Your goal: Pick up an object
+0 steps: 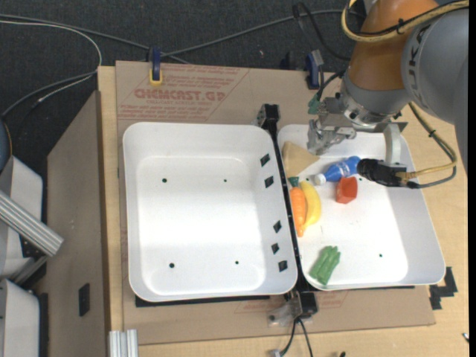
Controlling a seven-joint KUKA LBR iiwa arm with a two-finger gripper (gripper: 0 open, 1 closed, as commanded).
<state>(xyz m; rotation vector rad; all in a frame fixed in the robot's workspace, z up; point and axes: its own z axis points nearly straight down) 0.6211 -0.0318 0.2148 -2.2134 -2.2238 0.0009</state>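
In the right bin [416,274], upper left quarter: my gripper [325,141], hanging over the back wall near the divider. From this slanted view I cannot tell whether the claw is released or clenched; nothing shows between its tips, so I log it as carrying nothing.

Contents of that bin, as I read them:
- Tan wedge-shaped piece [296,157], just beside the gripper on its lower left, against the divider. Nearest candidate.
- Small blue bottle with a white cap [339,171], lying on its side, just below the gripper.
- Red block [346,190], just beside the bottle's lower edge.
- Orange carrot [298,208] and yellow banana [312,204], touching each other lengthwise, hard against the divider.
- Green leafy toy [325,265], alone near the front wall, well apart from the rest.

Left bin [141,274]: white, shallow, beside the right one.

Handling note, my judgement: the step is settling on a target and descending. The wedge and bottle are closest but crowded by the wall and each other; a finger may land on a neighbour. I would centre over the bottle, align the jaws across its narrow body, and descend straight. The green toy offers the cleanest approach if crowding defeats that.
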